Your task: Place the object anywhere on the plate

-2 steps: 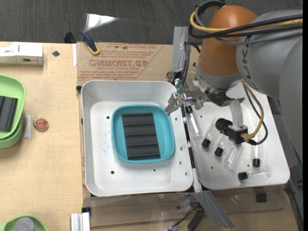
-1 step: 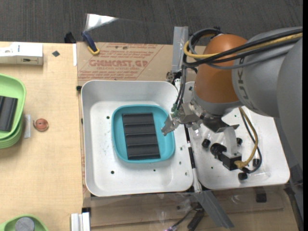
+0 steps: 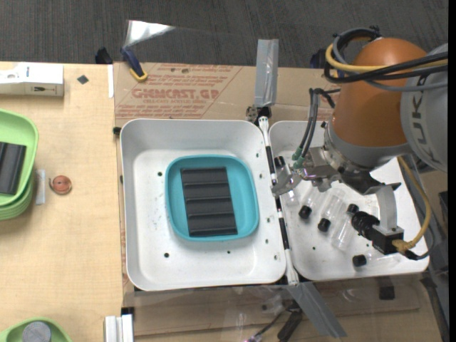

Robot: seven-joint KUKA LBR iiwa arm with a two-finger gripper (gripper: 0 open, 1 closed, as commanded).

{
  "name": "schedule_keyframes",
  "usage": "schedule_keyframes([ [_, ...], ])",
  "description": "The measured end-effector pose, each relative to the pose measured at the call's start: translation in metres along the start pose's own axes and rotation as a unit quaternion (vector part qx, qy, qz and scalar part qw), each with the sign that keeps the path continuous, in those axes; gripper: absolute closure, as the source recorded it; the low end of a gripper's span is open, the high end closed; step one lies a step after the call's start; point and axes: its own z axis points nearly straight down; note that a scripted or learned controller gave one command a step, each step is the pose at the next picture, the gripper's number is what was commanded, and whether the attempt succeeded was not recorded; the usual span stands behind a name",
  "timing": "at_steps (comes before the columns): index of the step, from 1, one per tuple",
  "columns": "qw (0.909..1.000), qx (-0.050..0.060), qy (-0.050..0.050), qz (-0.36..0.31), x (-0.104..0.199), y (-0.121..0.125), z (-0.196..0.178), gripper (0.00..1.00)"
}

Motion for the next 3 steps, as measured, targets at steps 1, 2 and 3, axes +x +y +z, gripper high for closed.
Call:
schedule_keyframes([
  [1, 1.0, 0.001, 0.0, 0.0, 0.044, 0.017, 0.072, 0.0],
  [2, 1.0, 0.001, 0.001, 0.001, -0.024, -0.004, 0.076, 0.0],
  [3, 0.9999, 0.001, 0.0, -0.014, 0.048, -0.004, 0.076, 0.0],
])
